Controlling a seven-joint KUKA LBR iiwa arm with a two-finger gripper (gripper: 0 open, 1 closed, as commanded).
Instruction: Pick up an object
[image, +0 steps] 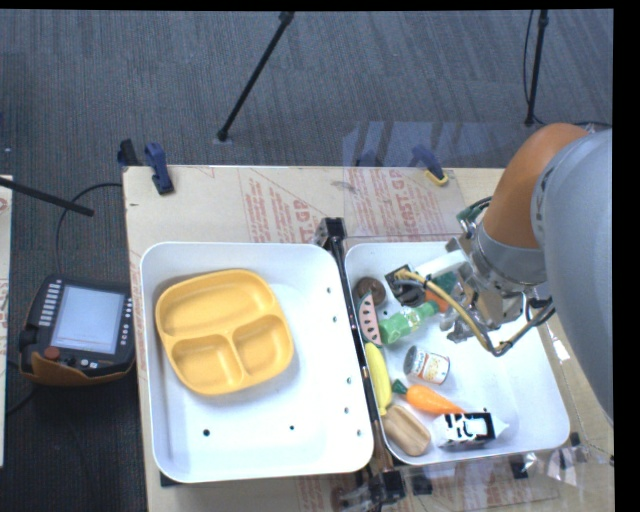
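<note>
The bench (240, 195) is a pale board printed with red lettering, carrying two shallow white bins with rounded corners and smooth, glossy walls. The left bin (200, 440) holds a yellow plastic tray (223, 330) with three moulded compartments, tilted a little off square; bare white floor lies below and to the right of it. The right bin (530, 400) is crowded along its left side: a slim yellow banana (377, 372) lies against the left wall, a green bottle (407, 325) on its side above it, a small round jar (428, 365) just right of the banana, an orange carrot (432, 401) below the jar, a tan, rounded bread-like piece (406, 429) near the front wall, and a black-and-white packet (468, 427) beside it. The gripper (470, 312) hangs over the bin's upper middle, just right of the bottle, amid cables; whether the jaws are apart or together cannot be told. The bin's right half is bare white floor.
</note>
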